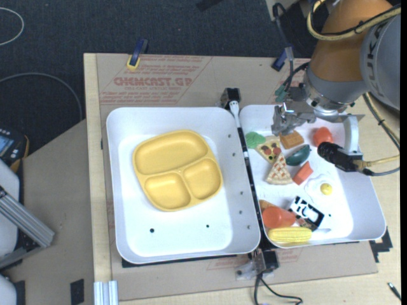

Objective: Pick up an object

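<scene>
The gripper [284, 121] hangs low over the right bin [365, 199], just above a small tan toast piece [292, 140] near the bin's far edge; I can't tell how its end stands. The toast looks like light, rigid plastic, probably slick, so I'd pinch it across its narrow sides, beside the pizza slice [278, 169].
</scene>
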Controlling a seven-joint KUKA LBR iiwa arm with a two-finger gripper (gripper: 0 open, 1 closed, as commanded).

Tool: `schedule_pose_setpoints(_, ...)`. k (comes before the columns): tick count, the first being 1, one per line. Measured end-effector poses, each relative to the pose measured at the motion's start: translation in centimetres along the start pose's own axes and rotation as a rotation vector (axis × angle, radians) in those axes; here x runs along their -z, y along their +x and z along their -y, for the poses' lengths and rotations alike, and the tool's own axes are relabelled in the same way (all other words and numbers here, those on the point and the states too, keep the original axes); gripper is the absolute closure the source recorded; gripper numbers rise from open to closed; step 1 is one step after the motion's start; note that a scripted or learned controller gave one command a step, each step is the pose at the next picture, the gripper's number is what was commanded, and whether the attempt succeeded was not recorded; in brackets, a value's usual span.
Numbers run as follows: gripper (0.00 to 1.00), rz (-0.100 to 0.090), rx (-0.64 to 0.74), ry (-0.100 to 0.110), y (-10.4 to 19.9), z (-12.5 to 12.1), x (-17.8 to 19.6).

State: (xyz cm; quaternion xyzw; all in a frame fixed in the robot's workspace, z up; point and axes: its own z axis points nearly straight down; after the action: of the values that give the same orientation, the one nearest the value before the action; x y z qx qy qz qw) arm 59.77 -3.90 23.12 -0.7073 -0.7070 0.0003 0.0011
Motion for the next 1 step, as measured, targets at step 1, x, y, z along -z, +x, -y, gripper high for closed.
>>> schedule_pose_setpoints(1, 1.00, 0.001, 0.001, 0.001, 0.99, -0.55, -1.63)
